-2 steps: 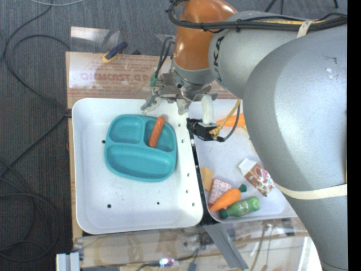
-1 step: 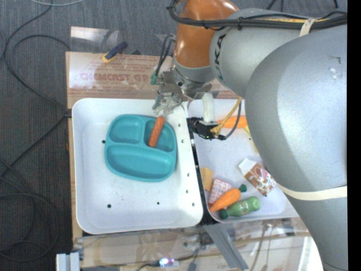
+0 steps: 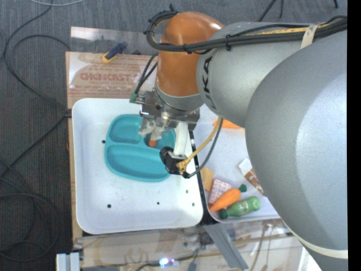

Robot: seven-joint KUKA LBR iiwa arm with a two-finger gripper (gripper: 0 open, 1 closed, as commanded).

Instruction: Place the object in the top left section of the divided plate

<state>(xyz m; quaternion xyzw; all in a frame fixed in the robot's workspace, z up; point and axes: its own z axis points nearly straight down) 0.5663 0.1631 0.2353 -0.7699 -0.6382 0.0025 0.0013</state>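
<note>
Apparently the placing step was in hand: a small orange object (image 3: 152,143) sat pinched between the fingers of the gripper (image 3: 151,135), low over the teal divided plate (image 3: 132,157), near its upper right part. Judging by that, the next move called for shifting toward the plate's top left section (image 3: 123,130) before letting go. The plate lay in the left bin (image 3: 93,208). The right bin (image 3: 228,143) held a carrot (image 3: 225,198), a green bottle (image 3: 243,206) and a pink packet (image 3: 218,187) near its front edge.

Bright even overhead light, soft shadows, mild glare on white bin (image 3: 90,168), slightly grainy
</note>
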